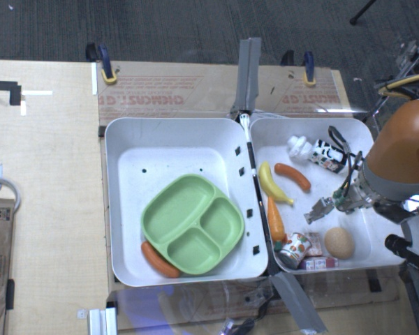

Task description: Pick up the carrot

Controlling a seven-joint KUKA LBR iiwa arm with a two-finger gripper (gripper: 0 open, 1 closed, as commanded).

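Note:
The carrot [275, 219] is a tapered orange piece lying lengthwise against the left wall of the right bin [363, 187], just below a yellow banana [272, 183]. My gripper [320, 211] hangs over the middle of the right bin, to the right of the carrot and apart from it. Nothing shows held in it. The grey arm with its orange band [401, 149] comes in from the right edge.
In the right bin lie a red-orange sausage [292, 176], a white toy [300, 146], a black-and-white object [327, 156], a tan ball [339, 243], a small can [293, 249] and a pink box [315, 262]. The left bin [126, 187] holds a green divided plate [193, 223] and another sausage [159, 259].

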